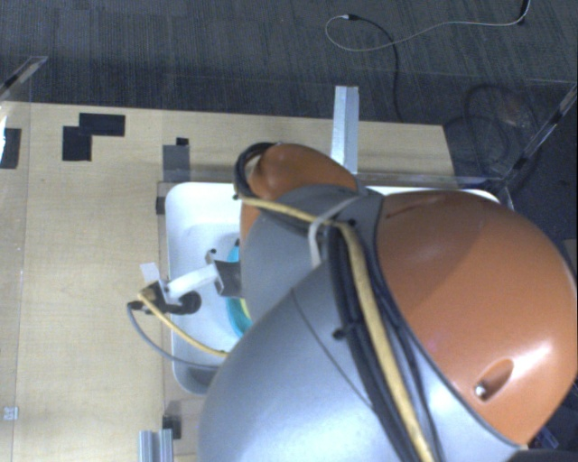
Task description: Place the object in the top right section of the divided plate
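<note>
In the camera view, the grey and orange arm (406, 334) covers most of the left white bin (185, 235) on the table (81, 271). A turquoise edge (238, 316), maybe the divided plate, peeks beside it. The object's position and progress cannot be judged.

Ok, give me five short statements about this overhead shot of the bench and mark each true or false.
1. The grey arm with orange covers hides most of the view's right half. True.
2. The shallow white bin sits on a dark metal bench. False: the bench is pale wood.
3. A yellow cable runs along the arm beside black ones. True.
4. Black shapes mark the bench at upper left. True.
5. The floor beyond the bench is bare white tile. False: it is dark carpet, with a thin cable lying on it.
</note>
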You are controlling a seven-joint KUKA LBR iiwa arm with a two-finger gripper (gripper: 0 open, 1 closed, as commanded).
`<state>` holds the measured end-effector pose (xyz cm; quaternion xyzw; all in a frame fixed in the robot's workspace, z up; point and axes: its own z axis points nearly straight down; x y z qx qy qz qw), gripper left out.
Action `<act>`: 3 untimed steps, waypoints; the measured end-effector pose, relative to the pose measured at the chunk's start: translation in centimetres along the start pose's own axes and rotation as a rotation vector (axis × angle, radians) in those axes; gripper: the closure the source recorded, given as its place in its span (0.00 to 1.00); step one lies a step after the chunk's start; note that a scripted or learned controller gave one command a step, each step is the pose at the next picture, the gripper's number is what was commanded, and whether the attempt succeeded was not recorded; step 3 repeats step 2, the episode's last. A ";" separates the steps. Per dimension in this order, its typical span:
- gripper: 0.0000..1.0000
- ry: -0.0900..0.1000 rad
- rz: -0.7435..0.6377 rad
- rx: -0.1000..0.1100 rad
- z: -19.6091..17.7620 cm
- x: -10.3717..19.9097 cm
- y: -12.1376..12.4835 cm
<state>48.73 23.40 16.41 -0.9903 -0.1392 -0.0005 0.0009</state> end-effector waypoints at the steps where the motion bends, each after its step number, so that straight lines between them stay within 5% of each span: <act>1: 1.00 0.000 -0.079 -0.002 -6.4 -1.1 3.9; 2: 1.00 -0.002 -0.186 -0.002 -1.2 3.6 0.9; 3: 1.00 -0.002 -0.186 -0.002 -1.2 3.6 0.9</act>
